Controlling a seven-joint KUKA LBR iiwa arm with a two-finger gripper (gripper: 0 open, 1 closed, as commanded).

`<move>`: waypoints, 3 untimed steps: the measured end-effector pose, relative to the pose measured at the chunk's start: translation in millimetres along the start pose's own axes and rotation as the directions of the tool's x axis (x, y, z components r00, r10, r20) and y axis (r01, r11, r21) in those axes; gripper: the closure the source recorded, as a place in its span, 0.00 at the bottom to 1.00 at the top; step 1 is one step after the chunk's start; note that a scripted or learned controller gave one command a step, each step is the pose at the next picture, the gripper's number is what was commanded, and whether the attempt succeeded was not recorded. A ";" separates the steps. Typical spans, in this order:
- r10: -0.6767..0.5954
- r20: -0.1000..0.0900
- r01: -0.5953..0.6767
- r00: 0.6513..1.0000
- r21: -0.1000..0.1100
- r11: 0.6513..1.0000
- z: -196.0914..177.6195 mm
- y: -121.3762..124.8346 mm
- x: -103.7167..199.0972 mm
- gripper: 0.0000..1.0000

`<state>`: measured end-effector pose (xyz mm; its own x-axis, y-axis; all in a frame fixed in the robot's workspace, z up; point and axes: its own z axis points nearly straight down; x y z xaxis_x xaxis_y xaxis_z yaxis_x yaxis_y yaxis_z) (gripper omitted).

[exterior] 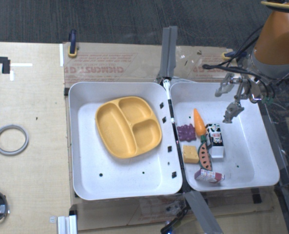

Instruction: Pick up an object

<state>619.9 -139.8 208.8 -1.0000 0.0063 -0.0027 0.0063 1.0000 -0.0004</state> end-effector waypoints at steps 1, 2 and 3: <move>-0.082 0.008 0.082 0.997 0.002 0.997 110.7 32.2 0.3 0.00; 0.541 0.007 -0.541 0.841 -0.002 0.841 110.9 24.1 5.2 0.00; 0.895 0.005 -0.895 0.446 -0.006 0.446 110.3 31.0 -3.1 0.00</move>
<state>623.6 -108.9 98.5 -0.4402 0.8979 -0.0061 0.8979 0.4402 0.0083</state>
